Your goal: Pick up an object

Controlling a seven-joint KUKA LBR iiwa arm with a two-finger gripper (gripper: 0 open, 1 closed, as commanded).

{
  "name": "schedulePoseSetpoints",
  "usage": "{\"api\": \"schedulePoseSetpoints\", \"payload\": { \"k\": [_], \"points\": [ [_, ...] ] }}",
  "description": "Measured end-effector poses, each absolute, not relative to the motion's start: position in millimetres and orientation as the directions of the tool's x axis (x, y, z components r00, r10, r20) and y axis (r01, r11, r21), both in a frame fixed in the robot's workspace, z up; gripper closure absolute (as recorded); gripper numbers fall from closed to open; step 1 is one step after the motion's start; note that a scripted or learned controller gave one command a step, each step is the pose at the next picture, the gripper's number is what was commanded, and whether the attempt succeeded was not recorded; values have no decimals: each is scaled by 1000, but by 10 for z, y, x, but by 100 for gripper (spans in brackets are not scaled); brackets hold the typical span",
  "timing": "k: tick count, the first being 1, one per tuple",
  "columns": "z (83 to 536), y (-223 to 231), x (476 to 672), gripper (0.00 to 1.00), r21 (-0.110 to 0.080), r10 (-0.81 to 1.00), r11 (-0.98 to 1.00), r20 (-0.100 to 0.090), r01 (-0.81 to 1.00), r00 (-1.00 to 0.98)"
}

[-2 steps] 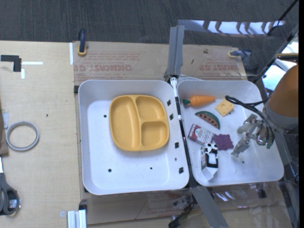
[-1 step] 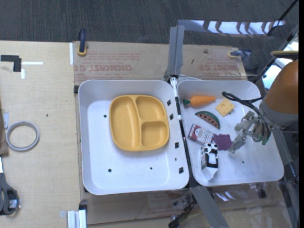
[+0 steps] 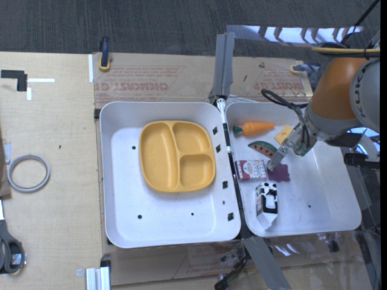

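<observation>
The right bin (image 3: pixel 320 216) holds an orange carrot (image 3: pixel 256 127), a green and red watermelon slice (image 3: pixel 262 147), a pale yellow piece (image 3: pixel 281 134), a dark red packet (image 3: pixel 251 170), a purple item (image 3: pixel 280 173) and a black and white toy (image 3: pixel 267 199). My gripper (image 3: pixel 277 161) hangs low over the middle of this bin, its tip just above the purple item and beside the packet. Nothing shows between its fingers.
The left bin (image 3: pixel 121 210) carries a yellow divided plate (image 3: pixel 177 155). A grey divider post (image 3: pixel 223 65) stands behind the two bins. A roll of tape (image 3: pixel 27 173) lies on the wooden bench at the left, with scissors (image 3: pixel 11 254) near the corner.
</observation>
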State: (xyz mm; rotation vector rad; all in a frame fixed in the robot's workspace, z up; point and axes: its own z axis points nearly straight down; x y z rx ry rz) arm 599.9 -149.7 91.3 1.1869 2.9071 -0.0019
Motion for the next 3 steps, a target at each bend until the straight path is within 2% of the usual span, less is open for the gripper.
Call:
{"api": "schedulePoseSetpoints", "payload": {
  "k": [1, 2, 3],
  "points": [
    [908, -1123, 6376, 0, -2, 956, 292, -2, 956, -292],
    [1729, -1380, 5960, 0, -2, 935, 356, -2, 935, -356],
    [911, -1177, 6276, 0, -1, 957, 290, -2, 957, -290]
  ]
}}
